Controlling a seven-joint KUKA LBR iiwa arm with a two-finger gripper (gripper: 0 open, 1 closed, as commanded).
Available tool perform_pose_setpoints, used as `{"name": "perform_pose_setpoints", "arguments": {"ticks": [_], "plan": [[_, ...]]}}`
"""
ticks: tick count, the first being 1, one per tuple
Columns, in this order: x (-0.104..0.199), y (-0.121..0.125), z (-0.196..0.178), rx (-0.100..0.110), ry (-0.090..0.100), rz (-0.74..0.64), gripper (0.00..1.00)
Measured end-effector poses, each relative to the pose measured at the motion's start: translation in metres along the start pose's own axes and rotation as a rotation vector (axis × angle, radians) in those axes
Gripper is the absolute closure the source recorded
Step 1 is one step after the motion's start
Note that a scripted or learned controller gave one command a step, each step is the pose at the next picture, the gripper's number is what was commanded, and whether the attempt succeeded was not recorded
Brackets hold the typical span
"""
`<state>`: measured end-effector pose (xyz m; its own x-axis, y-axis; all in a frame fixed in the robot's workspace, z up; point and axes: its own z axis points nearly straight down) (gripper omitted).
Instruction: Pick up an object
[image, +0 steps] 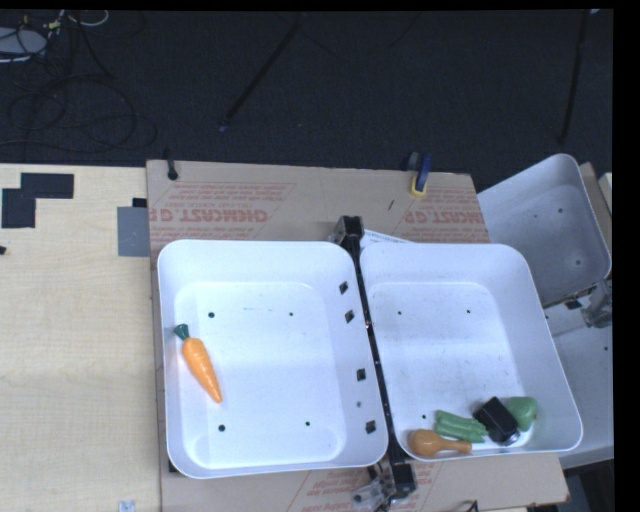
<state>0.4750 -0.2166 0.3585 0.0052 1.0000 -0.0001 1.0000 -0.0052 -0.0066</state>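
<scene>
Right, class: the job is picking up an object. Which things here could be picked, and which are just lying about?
Could be picked:
carrot
green vegetable
black block
tan gourd

Lying about:
blue clamp
cables

Two shallow white bins sit side by side on the bench, a left bin (165, 300) and a right bin (555, 360); the left bin holds one thing, a single orange carrot (202, 368) with a green top; the right bin holds four things bunched in its near right corner: one tan, pear-shaped piece (437, 443), one long green vegetable (460, 427), one black block (497, 420), and one rounder light green piece (523, 410); that makes five loose objects across the two bins; one sheet of printed brown cardboard (300, 205) lies under both bins; one blue and yellow clamp (420, 173) grips its far edge.
</scene>
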Motion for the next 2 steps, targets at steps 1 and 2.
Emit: {"name": "perform_pose_setpoints", "arguments": {"ticks": [1, 2], "plan": [[0.002, 0.001, -0.039, -0.008, -0.001, -0.006, 1.00], [0.005, 0.034, 0.087, 0.005, 0.004, -0.007, 1.00]]}}
